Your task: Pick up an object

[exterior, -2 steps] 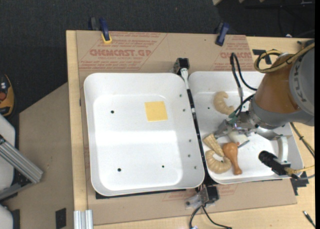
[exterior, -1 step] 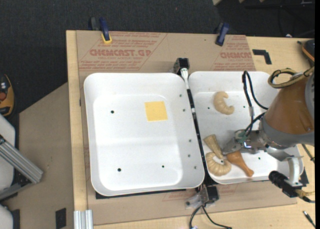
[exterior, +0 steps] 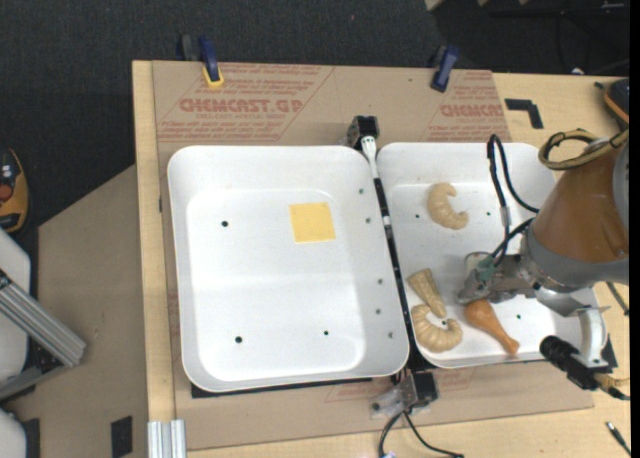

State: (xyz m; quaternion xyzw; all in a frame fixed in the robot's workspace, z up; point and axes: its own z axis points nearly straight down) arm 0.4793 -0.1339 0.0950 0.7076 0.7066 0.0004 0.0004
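Observation:
My gripper hangs low over the right bin, reaching in from the right under the orange wrist band. Just below it lies an orange-brown drumstick-shaped piece, very close to the gripper; whether they touch is unclear. To the gripper's left sit a pale ridged piece and a curled shrimp-like piece. A tan croissant rests further back in the same bin. A flat yellow square lies in the left bin.
The two bins meet along a black-edged seam. Blue clamps hold the cardboard board at the back. Black cables loop over the right bin's far side.

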